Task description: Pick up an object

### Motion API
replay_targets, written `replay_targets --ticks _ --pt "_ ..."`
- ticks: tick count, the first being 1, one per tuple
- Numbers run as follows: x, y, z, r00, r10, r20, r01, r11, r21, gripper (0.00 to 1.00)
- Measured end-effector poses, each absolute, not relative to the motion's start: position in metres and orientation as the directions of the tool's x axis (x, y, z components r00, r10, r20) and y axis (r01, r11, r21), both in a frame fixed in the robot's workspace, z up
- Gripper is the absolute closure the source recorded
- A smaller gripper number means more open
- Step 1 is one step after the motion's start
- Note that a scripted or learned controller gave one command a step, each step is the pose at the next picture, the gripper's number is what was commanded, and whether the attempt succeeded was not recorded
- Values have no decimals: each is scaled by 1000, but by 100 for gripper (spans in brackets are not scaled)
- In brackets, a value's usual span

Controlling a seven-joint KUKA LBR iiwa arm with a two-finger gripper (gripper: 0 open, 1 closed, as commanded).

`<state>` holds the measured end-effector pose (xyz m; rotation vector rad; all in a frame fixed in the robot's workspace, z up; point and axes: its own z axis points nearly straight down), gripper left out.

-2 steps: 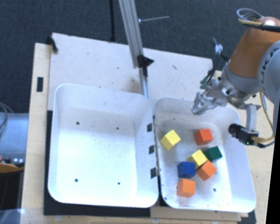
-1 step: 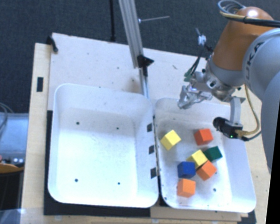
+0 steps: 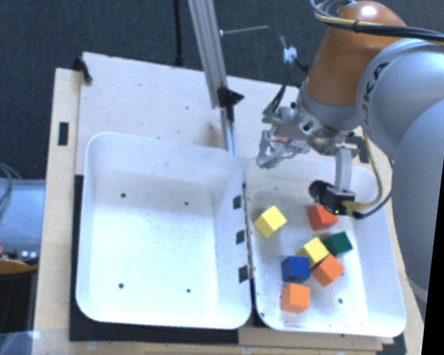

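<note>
Bench (image 3: 156, 96): pale wooden top, seen at a slant, speckled with small dark marks.
Left bin (image 3: 169, 154): shallow, white, sits directly on the bench.
Right bin (image 3: 383, 301): shallow, white, just beside the left bin, their rims touching.
Mast (image 3: 210, 47): a metal rail stands at the bench's far side, behind the bins' shared edge.
</note>
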<state>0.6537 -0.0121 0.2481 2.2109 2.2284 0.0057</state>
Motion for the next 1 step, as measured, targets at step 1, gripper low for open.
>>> replay_targets --ticks 1 --pt "667 45 248 -8 1000 2 1000 8 2 100"
